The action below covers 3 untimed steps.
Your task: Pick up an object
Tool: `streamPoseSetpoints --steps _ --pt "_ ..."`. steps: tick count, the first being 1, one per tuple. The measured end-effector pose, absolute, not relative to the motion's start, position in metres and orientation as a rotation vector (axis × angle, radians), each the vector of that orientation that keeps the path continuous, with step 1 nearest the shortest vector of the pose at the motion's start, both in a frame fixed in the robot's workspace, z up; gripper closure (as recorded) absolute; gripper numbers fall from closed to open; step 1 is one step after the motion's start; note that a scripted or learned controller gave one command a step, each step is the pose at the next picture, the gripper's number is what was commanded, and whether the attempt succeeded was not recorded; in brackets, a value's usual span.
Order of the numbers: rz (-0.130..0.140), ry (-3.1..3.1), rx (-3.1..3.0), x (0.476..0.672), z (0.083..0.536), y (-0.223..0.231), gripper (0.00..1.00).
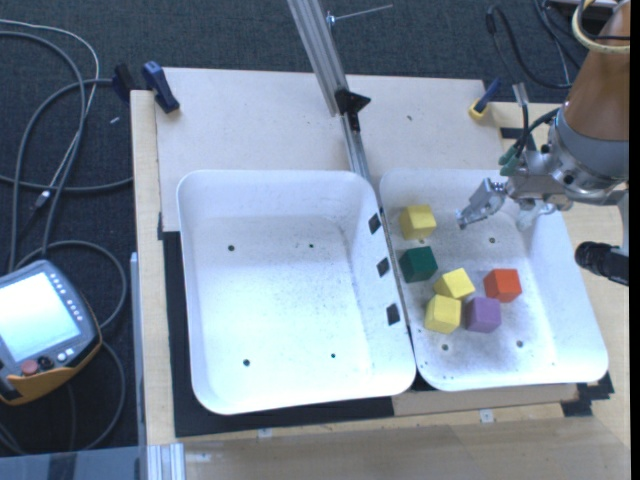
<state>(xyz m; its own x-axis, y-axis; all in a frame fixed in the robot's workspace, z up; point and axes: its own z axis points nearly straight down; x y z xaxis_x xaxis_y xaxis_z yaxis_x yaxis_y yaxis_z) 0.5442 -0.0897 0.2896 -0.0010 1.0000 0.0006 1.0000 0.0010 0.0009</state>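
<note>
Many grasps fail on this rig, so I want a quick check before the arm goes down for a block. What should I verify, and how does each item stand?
1. Blocks are in the right bin: ok; six of them.
2. Gripper carries nothing: ok; nothing shows at its tip.
3. Gripper is over the right bin: ok; it hangs above the bin's upper part, right of the upper yellow block.
4. A target stands apart: ok; that yellow block and the orange block have room around them.
5. Crowded targets: not ok; the purple block touches a yellow block.
6. Jaws' opening: cannot tell.
</note>
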Motion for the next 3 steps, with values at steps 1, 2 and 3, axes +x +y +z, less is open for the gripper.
streamPoseSetpoints --steps 1,2,3 --pt "-0.002 2.229 2.218 0.642 0.195 -0.045 0.00" --pt "0.011 2.217 2.214 0.643 0.307 -0.061 0.00" --pt "-0.011 2.228 2.229 0.606 0.195 -0.046 0.00"
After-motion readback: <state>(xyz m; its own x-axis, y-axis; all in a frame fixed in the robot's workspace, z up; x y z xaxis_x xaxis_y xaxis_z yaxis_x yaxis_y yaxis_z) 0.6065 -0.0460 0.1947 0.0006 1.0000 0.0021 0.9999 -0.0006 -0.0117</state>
